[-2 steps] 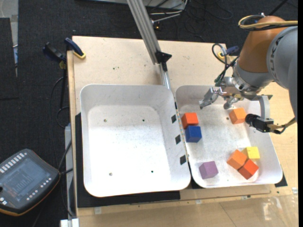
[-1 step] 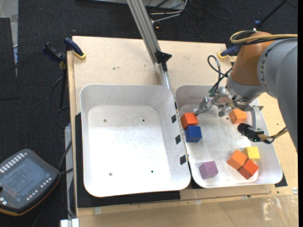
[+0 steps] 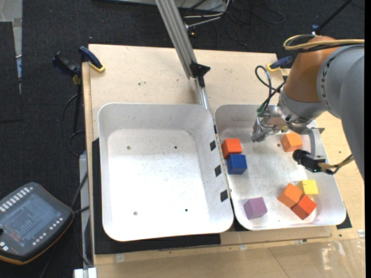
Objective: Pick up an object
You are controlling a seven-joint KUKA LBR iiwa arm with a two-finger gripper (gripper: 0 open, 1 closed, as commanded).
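we are looking down on a bench (image 3: 151, 68) carrying two shallow white bins side by side. the left bin (image 3: 113, 155) is the wider of the two, and the right bin (image 3: 327, 213) is holding all the blocks. our arm (image 3: 330, 77) is reaching in from the right, its orange band sitting above the wrist, and the gripper (image 3: 258, 133) is hanging over the upper part of the right bin. we cannot tell how the gripper is set, and nothing is showing in its grasp.

the blocks are lying apart from the gripper. an orange block (image 3: 232, 146) is sitting to its lower left, near the bin's left wall, and touching it just below is a blue block (image 3: 236, 164). a paler orange block (image 3: 291, 141) is lying just to the gripper's right, partly tucked under the wrist. a black fitting with a cable (image 3: 307, 158) is hanging just below that one.

farther down the bin, well apart from the gripper, we are seeing a purple block (image 3: 255, 207), then a cluster of three touching each other: an orange block near the corner (image 3: 290, 195), a red-orange block (image 3: 305, 207) and a small yellow block (image 3: 310, 186).

outside the bins, a metal rail (image 3: 177, 30) is slanting down to the seam between them, and a handheld control pendant (image 3: 32, 219) is lying at the lower left.
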